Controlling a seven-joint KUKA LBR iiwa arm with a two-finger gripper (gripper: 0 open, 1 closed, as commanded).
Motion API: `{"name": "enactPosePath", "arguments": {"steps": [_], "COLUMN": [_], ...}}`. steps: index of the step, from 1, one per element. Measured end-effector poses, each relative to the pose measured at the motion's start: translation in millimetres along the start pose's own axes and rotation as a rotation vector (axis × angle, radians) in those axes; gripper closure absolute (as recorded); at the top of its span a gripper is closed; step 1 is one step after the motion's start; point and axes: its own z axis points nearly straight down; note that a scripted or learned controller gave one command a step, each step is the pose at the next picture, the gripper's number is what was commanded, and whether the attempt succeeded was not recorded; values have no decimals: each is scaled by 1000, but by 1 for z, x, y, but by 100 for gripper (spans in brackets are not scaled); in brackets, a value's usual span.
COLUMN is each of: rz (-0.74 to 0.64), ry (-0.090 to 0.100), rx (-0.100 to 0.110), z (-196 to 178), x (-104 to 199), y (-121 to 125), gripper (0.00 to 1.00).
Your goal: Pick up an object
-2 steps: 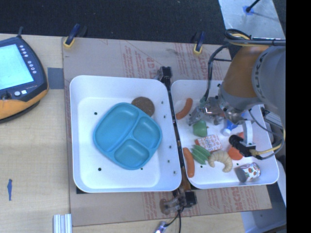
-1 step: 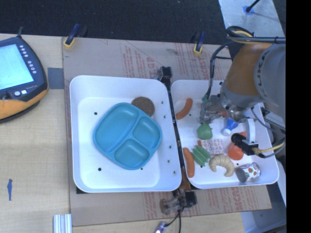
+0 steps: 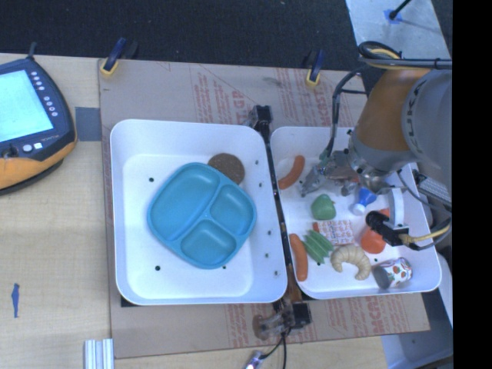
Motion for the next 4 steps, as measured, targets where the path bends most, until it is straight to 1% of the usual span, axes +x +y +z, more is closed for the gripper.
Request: {"name": "enactPosePath", "arguments": {"steps": [1,2,3,4], "rz": [3,1,1,2], "ry": [3,2,1,2], "rx": [0,1,1,-3], "z": [10,0,0,10], "x": [13,11,11,14], "y": [-8,-8,-8,16], "gripper": [0,100,0,0]}}
